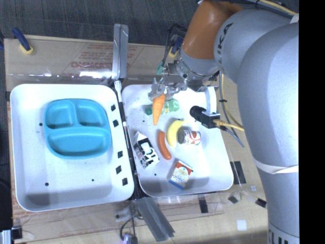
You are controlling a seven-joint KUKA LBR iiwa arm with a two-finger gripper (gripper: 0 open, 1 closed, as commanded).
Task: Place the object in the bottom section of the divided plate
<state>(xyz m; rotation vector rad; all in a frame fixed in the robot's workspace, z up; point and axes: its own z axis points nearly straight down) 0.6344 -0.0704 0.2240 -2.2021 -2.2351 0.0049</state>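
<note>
A blue divided plate (77, 127) lies in the left bin (30, 187); its wide bottom section (78, 142) holds nothing. An orange carrot (158, 108) stands on end at the back of the right bin (218, 179), thick end up. My gripper (161, 90) is directly over that thick end, and its fingers are shut on the top of the carrot. A small green item (173, 105) lies just behind the carrot.
The right bin also holds a yellow banana (174, 132), a small can (192, 136), a red sausage (163, 145), a black-and-white packet (146, 153) and a small box (180, 175). A raised divider (124, 151) separates the bins. The arm fills the right side.
</note>
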